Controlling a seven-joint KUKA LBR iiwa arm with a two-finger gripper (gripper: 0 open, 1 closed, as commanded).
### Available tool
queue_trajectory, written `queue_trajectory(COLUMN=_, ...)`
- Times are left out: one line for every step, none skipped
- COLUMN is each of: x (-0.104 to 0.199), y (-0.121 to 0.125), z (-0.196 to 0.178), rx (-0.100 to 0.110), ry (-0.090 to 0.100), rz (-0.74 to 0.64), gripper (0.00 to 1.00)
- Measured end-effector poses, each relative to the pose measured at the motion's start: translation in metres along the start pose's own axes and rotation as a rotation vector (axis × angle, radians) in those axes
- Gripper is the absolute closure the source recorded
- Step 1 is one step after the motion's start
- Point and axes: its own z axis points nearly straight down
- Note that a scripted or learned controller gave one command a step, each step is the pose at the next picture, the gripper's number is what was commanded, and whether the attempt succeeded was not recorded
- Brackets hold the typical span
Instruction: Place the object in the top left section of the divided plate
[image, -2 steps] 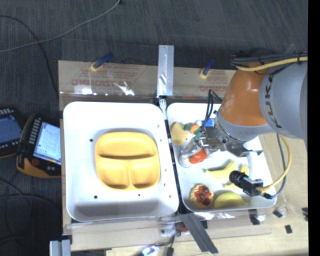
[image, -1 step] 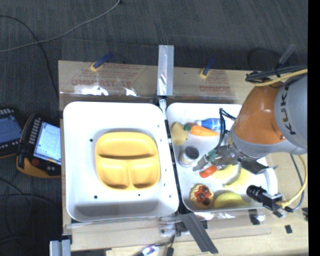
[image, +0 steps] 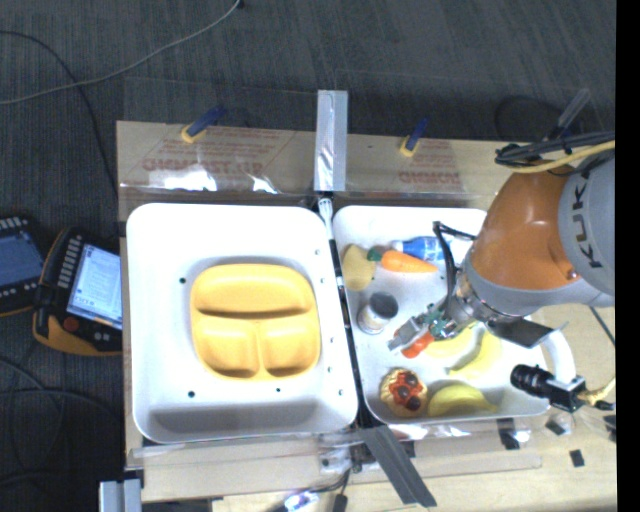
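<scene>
The yellow divided plate (image: 256, 318) lies in the middle of the left bin (image: 160, 250). It has one wide section at the far side and two smaller ones at the near side, all bare. My gripper (image: 418, 332) hangs low over the middle of the right bin (image: 540, 345), under the orange wrist band. A small red object (image: 418, 346) lies right at its tip; whether it is gripped is not visible. A metal cup (image: 377, 310) stands just left of the gripper.
The right bin also holds a carrot (image: 408, 263), a blue and white bottle (image: 418, 246), a pale yellow fruit (image: 357, 266), a banana (image: 474, 353), a yellow lemon-like piece (image: 458, 399) and a red-orange round item (image: 402, 390). A handheld pendant (image: 85, 295) lies left of the bench.
</scene>
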Motion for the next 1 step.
queue_trajectory(x=0.0386, y=0.0677, z=0.0041, rx=0.001, ry=0.001, rz=0.016, gripper=1.00)
